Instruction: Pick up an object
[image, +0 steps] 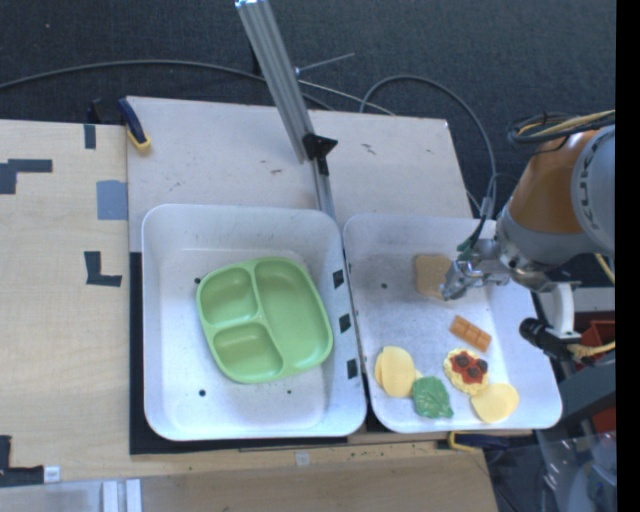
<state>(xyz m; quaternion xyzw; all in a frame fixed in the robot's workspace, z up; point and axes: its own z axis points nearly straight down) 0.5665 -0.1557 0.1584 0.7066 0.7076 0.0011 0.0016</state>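
Camera view, and the pincer (455, 285) is low in the right bin (395, 240), right against the tan bread slice (432, 275) at its right edge. I cannot tell whether it is open or closed on anything; the wrist hides that part. So the bread slice, near the middle of the right bin, looks to be the thing it is after.

Here is the worry: that slice is flat, thin and looks soft, lying flush on the bin floor. A flat piece like that gives little edge to bite, so my guess is a squeeze from the side could just shove it left across the smooth white plastic, or pinch a corner that slips free on the lift.

Lower down sit the other toy foods, well apart from the pincer: a small orange ridged bar (470, 333), a round pizza piece with red topping (467, 369), a crinkly green leafy piece (432, 397), and two pale yellow rounded pieces (396, 371) (494, 402), glossy and plastic-looking.

In the left bin (170, 300) rests a lime green divided plate (264, 320), three compartments, smooth with rounded corners. The counter (50, 280) is pale wood with grey tape marks.
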